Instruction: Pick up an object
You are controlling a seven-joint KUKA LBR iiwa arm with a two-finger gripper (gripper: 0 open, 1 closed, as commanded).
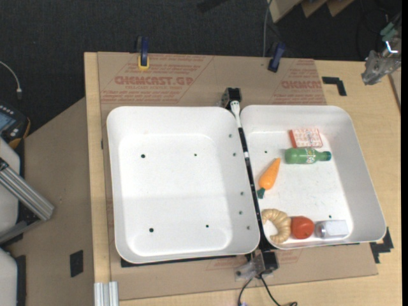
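Dark carpet [76,18] behind and to the left, under a pale wooden bench [392,164]. On the bench, a brown cardboard sheet [191,75] printed in red letters, held at its far edge by a blue and yellow clamp [143,53] and a blue clamp [276,56].

On the sheet, two shallow white bins touching side by side: the left bin [172,177], then the right bin [357,190]. Joined along the shared edge by a black clip [233,97] at the far end and another clip [264,261] at the near end.

At the far right edge of the view, well apart from both bins and beyond the sheet's corner, the metal gripper [380,65]. Too small and cut off to tell whether open or shut; nothing seen in its hold.

All loose things in the right bin:
- green bottle [306,157], lying on its side near the middle;
- red and white carton [305,138], just beyond the bottle, touching or nearly so;
- orange carrot [269,174], tilted, close to the left wall;
- beige curled pastry [277,225], by the near wall;
- red round piece [301,227], touching the pastry's right side;
- small grey and white piece [333,229], just beside the red one, at the near right corner.
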